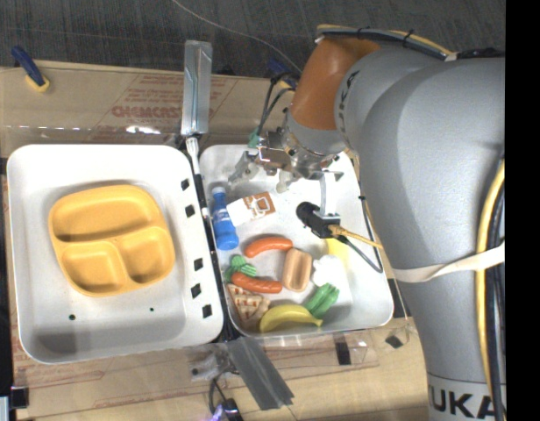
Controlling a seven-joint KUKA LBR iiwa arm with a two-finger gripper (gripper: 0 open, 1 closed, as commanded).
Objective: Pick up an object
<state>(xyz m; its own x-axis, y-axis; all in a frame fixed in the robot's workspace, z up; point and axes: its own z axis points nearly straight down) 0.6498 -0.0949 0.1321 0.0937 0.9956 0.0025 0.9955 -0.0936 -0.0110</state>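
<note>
A yellow divided tray lies in the left white bin. Brown cardboard covers the surface behind the bins. A blue clamp sits at the cardboard's far left corner.

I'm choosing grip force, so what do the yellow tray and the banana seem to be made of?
The yellow tray looks like moulded hard plastic, matte: one even colour, rounded compartment walls. The banana looks like toy plastic, slightly glossy, with a uniform yellow skin; whether it is hard or soft I cannot tell.
</note>
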